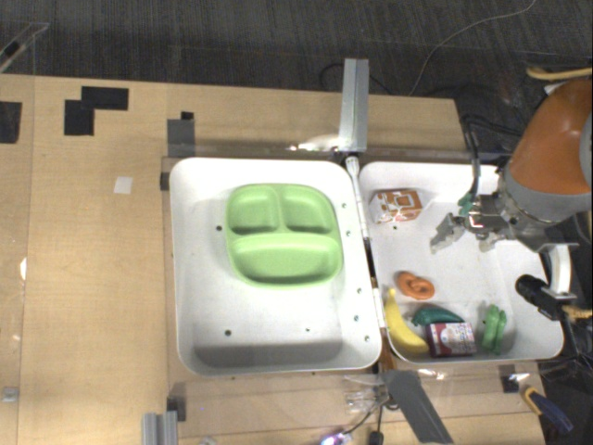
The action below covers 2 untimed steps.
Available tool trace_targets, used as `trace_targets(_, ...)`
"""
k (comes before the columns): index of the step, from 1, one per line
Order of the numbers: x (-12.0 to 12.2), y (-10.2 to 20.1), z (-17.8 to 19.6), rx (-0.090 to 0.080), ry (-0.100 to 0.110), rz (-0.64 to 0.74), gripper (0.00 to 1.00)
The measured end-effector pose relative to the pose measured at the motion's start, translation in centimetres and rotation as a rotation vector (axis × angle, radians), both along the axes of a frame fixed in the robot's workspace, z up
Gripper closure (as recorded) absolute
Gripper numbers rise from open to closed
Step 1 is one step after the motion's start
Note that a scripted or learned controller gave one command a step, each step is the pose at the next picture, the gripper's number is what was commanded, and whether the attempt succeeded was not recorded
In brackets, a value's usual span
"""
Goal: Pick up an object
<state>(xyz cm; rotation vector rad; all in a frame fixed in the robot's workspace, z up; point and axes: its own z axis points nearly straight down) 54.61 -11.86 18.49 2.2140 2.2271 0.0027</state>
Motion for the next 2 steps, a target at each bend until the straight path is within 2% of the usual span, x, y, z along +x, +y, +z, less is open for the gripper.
trace_targets(1,-4.7,-3.3,-0.9,0.0,-0.001,0.023,0.0)
trace_targets(2,-5.9,-8.8,-6.5,-0.001,0.0,0.074,0.0)
